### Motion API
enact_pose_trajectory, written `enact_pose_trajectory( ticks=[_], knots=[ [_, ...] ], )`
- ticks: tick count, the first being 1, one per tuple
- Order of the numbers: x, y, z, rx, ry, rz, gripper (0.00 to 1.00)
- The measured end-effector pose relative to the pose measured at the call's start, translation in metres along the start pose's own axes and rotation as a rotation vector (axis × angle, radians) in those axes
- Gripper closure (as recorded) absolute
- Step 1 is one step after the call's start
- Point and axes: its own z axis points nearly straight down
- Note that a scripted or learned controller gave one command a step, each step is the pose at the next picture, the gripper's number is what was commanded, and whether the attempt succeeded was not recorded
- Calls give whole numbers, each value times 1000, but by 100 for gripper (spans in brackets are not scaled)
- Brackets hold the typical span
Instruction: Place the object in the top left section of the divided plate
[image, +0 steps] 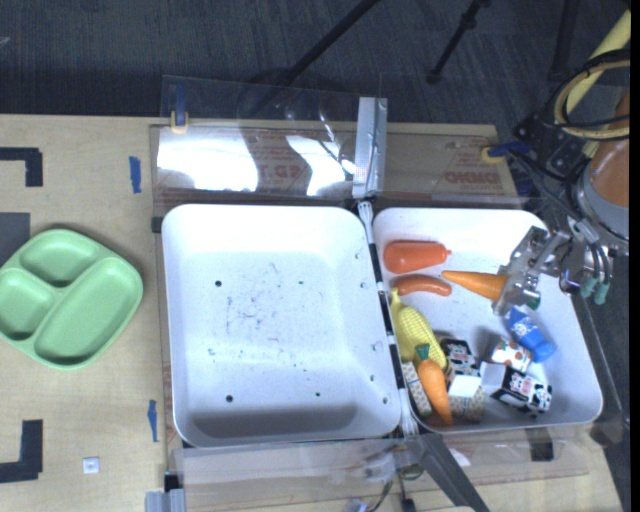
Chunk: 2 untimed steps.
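The green divided plate (128, 282) lies on the wooden bench at the far left, outside both bins; its top left section is bare. The right bin (590, 400) holds several toy foods. My gripper (518, 288) hangs low over that bin's upper right part, right at the thick end of an orange carrot (468, 281) that lies pointing left. The gripper's metal body covers that end of the carrot, so I cannot see whether it has hold of it. A blue bottle (528, 335) lies just below the gripper.
The left bin (200, 225) stands between the plate and the right bin. In the right bin are a red-orange sausage (415, 255), a small hot dog (422, 286), yellow corn (415, 330), a second carrot (433, 388) and black-and-white figures (525, 390). Cables hang at the upper right.
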Motion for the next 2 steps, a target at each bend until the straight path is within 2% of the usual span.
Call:
enact_pose_trajectory(
  ticks=[1,2],
  knots=[
    [-9,-70,66,1,2,-206,100],
    [-9,-67,-28,0,-2,-322,100]
  ],
)
